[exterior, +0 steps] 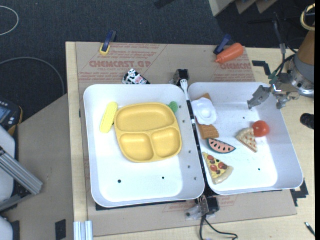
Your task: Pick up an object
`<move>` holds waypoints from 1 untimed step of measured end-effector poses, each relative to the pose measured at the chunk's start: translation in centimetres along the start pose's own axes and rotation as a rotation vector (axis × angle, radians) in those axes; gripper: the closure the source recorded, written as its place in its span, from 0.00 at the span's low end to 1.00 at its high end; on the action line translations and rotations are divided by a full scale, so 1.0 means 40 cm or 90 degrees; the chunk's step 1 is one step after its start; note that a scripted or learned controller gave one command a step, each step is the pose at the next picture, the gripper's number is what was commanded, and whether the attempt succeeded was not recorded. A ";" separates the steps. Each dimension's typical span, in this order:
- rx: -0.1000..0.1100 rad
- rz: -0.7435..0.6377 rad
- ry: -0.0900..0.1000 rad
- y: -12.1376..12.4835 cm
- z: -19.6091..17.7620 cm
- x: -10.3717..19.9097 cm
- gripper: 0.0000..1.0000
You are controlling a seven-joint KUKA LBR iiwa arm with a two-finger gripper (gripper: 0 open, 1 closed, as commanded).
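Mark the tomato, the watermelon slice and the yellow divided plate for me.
tomato (260,128), camera view, middle of its red top.
watermelon slice (220,146), camera view, middle of its red flesh.
yellow divided plate (146,117), camera view, floor of its large upper compartment.

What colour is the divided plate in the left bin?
Yellow: the three-compartment plastic plate is plain mustard yellow, seen clearly in the camera view.

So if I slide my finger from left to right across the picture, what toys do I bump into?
Yellow corn → yellow divided tray → fried egg → watermelon slice → red tomato → the claw at the right bin's far edge.
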State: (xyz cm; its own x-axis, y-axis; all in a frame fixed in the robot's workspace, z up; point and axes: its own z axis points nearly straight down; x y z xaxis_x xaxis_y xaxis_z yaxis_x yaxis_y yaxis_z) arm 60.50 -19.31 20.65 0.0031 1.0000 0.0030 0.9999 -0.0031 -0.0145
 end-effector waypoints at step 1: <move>-0.010 -0.002 -0.002 0.008 -0.022 0.001 0.00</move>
State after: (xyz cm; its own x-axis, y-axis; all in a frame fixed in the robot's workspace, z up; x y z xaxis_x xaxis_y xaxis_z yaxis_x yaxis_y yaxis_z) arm 60.81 -19.26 21.54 -0.0001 1.0000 -0.0002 1.0000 0.0001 0.0005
